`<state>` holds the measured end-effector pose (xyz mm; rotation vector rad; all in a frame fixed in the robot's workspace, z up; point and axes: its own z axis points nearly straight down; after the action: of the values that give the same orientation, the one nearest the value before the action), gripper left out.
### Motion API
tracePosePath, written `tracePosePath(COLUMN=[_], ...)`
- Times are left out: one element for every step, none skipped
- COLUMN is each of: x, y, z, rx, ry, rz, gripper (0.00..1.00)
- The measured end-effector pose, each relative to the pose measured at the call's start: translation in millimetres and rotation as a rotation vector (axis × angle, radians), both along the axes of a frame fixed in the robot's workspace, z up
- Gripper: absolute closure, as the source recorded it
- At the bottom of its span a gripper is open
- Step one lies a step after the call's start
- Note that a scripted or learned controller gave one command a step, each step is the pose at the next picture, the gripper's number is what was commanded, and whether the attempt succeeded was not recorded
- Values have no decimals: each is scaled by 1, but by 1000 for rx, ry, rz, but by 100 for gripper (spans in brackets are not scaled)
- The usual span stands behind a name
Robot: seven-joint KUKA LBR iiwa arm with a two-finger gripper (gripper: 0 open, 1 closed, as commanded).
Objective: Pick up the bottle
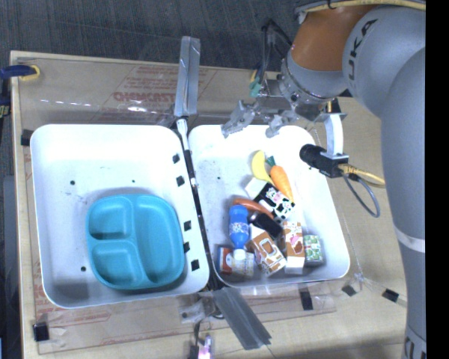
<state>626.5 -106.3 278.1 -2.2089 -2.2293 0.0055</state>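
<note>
A blue bottle with a white label lies in the right bin, among a pile of toys near its front. My gripper hovers over the bin's far edge, well behind the bottle. Its two fingers are spread apart with nothing between them.
Around the bottle lie an orange carrot, a yellow piece, a black-and-white cow-patterned toy, small cartons and a red item. The left bin holds a blue divided plate.
</note>
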Motion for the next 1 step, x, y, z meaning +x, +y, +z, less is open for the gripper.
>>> tracePosePath(x=[0], y=[1], z=[10], rx=[0], ry=[3], rz=[6], gripper=[100])
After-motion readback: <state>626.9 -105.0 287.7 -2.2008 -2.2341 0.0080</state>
